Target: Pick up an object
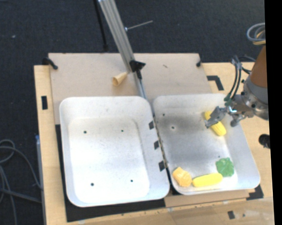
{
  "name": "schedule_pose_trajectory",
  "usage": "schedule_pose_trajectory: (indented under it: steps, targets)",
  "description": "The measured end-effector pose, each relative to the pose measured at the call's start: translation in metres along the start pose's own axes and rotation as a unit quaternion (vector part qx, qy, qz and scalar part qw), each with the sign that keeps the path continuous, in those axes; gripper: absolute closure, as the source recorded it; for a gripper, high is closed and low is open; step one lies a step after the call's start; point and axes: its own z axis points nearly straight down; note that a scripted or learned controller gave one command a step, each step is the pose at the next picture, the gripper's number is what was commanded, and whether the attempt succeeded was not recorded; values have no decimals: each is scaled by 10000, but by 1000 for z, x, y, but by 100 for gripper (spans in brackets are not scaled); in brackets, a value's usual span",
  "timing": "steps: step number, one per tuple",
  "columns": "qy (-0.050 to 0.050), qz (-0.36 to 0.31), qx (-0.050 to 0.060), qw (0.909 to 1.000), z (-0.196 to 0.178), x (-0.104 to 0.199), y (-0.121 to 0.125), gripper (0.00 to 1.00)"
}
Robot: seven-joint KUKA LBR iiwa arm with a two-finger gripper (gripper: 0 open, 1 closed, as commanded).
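In the right bin (193, 144), a small yellow corn-like piece (217, 128) lies near the far right wall. My gripper (224, 119) hangs over that spot, reaching in from the right. Its two dark fingers are spread, one at the yellow piece's upper left and one to its right, so the gripper is open. Whether the fingers touch the piece is unclear. Along the bin's near edge lie an orange-yellow chunk (182, 176), a long yellow piece (207, 180) and a green lump (224, 167).
The left bin (67, 136) stands beside the right one, with dark clips between them. A slanted metal pole (121, 38) rises behind the bins. A small tan cone (120, 78) lies on the board behind the left bin.
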Motion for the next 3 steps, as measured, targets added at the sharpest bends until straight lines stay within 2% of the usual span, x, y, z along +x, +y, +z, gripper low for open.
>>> schedule_pose_trajectory:
  steps: [1, 3]
  targets:
    - [-4, -1, -26, 10000, -3, 0, 1, 0]
    - [-4, 16, 9, 10000, 111, -7, -7, 0]
